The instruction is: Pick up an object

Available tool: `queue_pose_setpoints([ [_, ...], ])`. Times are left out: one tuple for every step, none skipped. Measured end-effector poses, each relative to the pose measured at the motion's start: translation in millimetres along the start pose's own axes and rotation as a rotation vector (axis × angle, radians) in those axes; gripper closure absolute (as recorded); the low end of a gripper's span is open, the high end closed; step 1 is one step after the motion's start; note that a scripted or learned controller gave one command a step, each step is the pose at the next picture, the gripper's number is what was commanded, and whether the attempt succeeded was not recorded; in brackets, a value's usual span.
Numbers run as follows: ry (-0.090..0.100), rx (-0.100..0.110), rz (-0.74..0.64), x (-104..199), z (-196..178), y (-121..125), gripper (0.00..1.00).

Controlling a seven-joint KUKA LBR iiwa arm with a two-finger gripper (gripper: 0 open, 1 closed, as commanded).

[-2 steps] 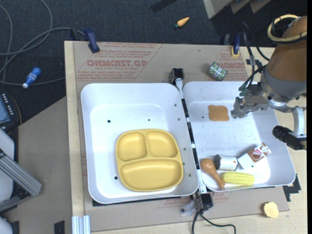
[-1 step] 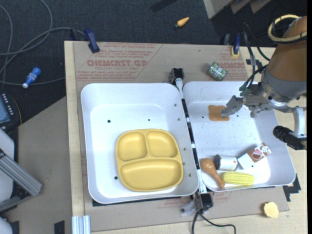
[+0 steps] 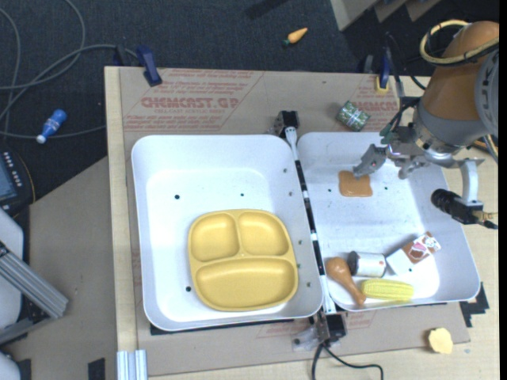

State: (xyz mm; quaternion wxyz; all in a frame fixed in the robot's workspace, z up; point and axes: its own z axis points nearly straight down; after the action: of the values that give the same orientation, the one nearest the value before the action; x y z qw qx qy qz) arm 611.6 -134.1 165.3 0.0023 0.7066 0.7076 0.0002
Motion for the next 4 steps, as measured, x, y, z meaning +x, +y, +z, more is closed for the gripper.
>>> queue_pose_setpoints([
  [0.003, 0.007, -0.001, -4, 87, 31, 0.00],
  [0.000, -0.003, -0.001, -5, 69, 33, 1.00],
  [0.005, 0.013, 0.008, -32, 82, -66, 1.00],
  [-0.002, -0.013, -0.003, -23, -31, -5, 1.00],
])
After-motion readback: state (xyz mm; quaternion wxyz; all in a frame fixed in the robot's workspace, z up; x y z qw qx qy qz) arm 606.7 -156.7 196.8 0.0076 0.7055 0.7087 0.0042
